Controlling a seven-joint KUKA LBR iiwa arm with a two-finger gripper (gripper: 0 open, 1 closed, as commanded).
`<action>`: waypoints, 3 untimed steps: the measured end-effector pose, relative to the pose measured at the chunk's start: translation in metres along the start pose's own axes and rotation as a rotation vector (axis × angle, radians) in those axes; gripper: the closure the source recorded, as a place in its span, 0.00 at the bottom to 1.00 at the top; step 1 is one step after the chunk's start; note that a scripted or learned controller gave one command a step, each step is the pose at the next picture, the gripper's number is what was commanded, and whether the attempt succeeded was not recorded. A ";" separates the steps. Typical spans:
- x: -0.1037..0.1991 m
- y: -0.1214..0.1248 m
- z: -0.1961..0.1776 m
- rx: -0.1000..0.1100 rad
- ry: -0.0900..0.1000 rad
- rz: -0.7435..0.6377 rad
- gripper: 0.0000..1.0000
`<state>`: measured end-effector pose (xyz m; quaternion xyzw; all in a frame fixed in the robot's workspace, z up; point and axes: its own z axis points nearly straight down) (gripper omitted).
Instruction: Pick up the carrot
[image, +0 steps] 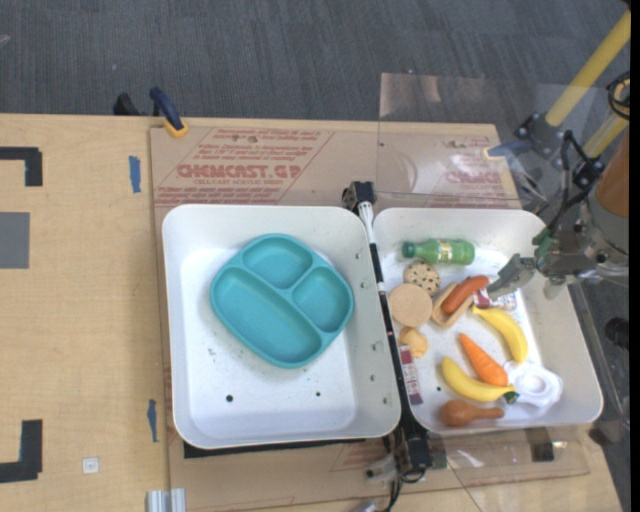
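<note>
Where the bench begins on the left, I see bare wood with black tape marks, and then a sheet of cardboard (240, 165) printed in red letters, lying under both of my bins. The left bin (190, 330) holds a teal plate (283, 298) with three compartments, lying flat and a little turned. The right bin (580, 360) sits just beside it, their rims touching along the middle.

Inside the right bin, near its left wall, lie a round tan disc (409, 304) and above it a chocolate-chip cookie (422, 276). A green bottle (440, 251) lies on its side at the top. A hot dog in a bun (460, 297) lies slantwise right of the cookie. The carrot (482, 360) lies lower in the bin, orange, its green end pointing down to the right, between two bananas: one banana (505, 332) curves just above and to its right, the other banana (472, 383) curves just below it. A brown drumstick (470, 412) lies near the bottom rim, and a white piece (535, 385) lies right of the carrot's green end.

My pincer (505, 280) hangs over the upper right part of this bin, near the hot dog's upper end, apart from the carrot. Whether it is parted or closed I cannot tell from here; nothing shows between its tips.
</note>
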<state>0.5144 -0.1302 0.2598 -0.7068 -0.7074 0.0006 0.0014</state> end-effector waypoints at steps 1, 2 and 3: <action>0.005 0.012 0.163 -0.010 -0.003 -0.050 0.00; 0.005 0.012 0.155 -0.011 -0.004 -0.047 1.00; 0.065 0.033 0.075 -0.006 -0.001 0.183 1.00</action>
